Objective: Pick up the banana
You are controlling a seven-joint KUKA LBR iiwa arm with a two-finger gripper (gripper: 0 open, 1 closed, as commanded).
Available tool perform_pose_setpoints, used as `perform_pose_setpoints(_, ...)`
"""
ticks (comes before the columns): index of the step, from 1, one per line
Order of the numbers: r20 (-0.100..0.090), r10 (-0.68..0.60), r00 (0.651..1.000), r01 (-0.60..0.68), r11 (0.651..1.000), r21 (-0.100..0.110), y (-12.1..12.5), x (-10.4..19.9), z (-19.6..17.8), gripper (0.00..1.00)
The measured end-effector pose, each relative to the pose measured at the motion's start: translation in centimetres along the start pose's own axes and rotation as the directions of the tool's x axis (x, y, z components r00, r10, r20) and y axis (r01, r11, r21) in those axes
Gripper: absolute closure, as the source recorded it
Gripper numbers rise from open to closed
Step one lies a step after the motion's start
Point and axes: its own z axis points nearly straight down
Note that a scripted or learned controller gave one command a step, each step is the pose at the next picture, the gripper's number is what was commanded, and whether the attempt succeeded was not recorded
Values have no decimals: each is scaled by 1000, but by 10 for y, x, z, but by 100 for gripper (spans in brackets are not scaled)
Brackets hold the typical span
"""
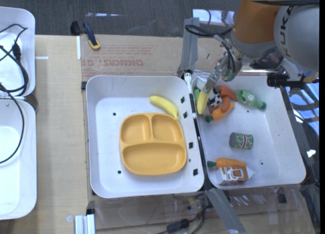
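Observation:
A yellow banana (165, 105) lies in the left bin (101, 126), touching the far right rim of the yellow divided plate (152, 144). My gripper (209, 85) hangs over the far left corner of the right bin (284, 141), just right of the wall between the bins. Directly under its tip is a second yellow, banana-like piece (201, 102), lying along that wall with something green beside it. Whether the gripper touches that piece I cannot make out. The banana in the left bin lies about a hand's width left of the gripper.
The right bin also holds an orange carrot (225, 107) with a black-and-white toy (216, 101), a green bottle (252, 99), a small can (241, 140) and a carton (232, 173). Metal brackets (191, 45) stand behind the bins.

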Motion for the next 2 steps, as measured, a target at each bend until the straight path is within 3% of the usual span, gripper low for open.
perform_pose_setpoints(1,-3,104,995,-104,995,2,-36,79,-19,100)
perform_pose_setpoints(2,-2,367,930,-367,930,4,18,123,-11,100)
